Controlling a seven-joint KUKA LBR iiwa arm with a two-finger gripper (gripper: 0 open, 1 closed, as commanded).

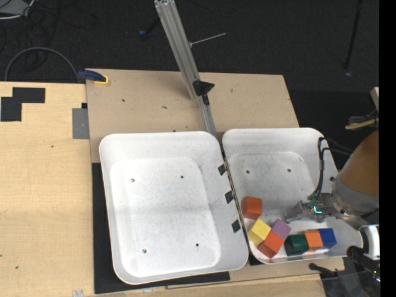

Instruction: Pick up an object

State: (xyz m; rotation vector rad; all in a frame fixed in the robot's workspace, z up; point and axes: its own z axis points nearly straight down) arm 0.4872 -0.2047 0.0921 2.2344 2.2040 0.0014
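the arm enters from the right and most of it is cut off at the frame edge; its orange band (365,166) shows as a blurred curve above the grey wrist. the tool (296,212) sits low over the right bin (272,142), small and dim against the white floor, with a tiny cyan light just behind it. whether it is spread or closed cannot be told at this size, and nothing can be seen caught in it.

the blocks lie crowded in the near corner of the right bin. an orange block (252,206) sits by the divider between the bins, a yellow block (260,230) just below it, a purple block (281,229) beside that and nearest the tool, a red-orange block (270,244) in front. a dark green block (296,244), a second orange block (314,239) and a blue block (328,236) line up along the near rim, touching one another.

the left bin (164,206) lies beside it, on the tan surface (148,101). a slanted metal rail (181,48) rises behind the bins, and dark cables trail at the top left.
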